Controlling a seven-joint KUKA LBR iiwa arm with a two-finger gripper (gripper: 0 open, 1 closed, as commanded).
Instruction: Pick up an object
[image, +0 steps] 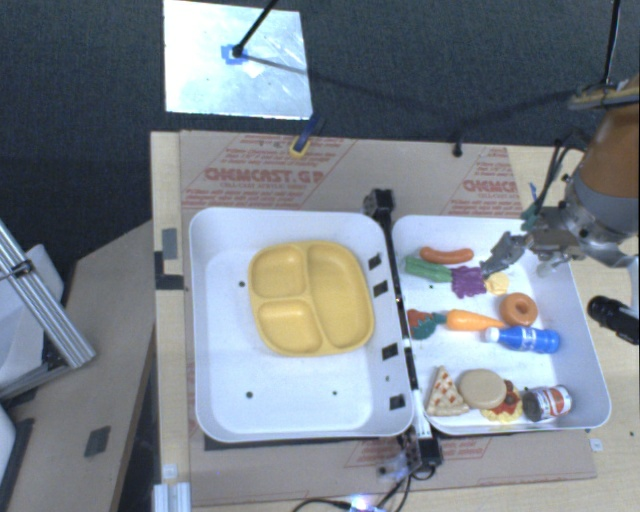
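Toys are crowding the right bin (590, 345) below me as I'm reaching in from the right. My gripper (500, 258) is hovering low over the far part of that bin, just beside the purple grapes (467, 283) and near the red sausage (446, 255); whether it's touching the grapes, I cannot tell, and I'm not seeing anything clamped in it. The green pepper (427, 270) is lying left of the grapes. The doughnut (518, 308), carrot (470, 320) and blue bottle (525, 340) are sitting mid-bin. Pizza slice (446, 393), burger (484, 389) and can (548, 402) are lining the near edge. The yellow divided plate (308, 297) is resting alone in the left bin (220, 400).
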